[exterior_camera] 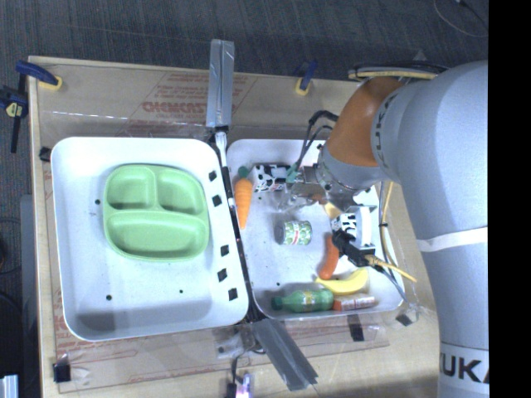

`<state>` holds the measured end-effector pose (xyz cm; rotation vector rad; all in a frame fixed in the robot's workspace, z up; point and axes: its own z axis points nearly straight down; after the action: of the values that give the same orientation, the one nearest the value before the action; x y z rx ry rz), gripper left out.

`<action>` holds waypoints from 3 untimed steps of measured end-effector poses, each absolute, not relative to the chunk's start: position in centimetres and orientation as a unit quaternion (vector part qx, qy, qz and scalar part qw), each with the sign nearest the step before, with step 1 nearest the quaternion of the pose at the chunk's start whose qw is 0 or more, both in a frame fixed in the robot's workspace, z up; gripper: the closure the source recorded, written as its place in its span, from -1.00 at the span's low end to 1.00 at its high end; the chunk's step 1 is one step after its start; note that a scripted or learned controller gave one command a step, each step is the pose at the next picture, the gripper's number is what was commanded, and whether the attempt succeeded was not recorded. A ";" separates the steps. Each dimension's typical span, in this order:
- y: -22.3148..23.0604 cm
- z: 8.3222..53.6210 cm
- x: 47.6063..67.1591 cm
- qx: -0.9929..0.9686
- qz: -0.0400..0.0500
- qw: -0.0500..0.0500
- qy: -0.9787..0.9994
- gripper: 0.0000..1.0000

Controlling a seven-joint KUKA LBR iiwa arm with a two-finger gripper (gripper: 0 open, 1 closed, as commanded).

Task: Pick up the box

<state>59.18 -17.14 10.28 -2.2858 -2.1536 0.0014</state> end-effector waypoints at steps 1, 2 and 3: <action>-20.1 17.7 57.0 -0.791 0.001 0.001 -0.612 1.00; -13.9 25.1 58.1 -0.923 0.001 0.001 -0.385 1.00; -16.2 9.1 59.6 -0.874 0.001 0.002 -0.485 1.00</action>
<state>59.58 -16.20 9.08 -2.7429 -1.5227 0.0037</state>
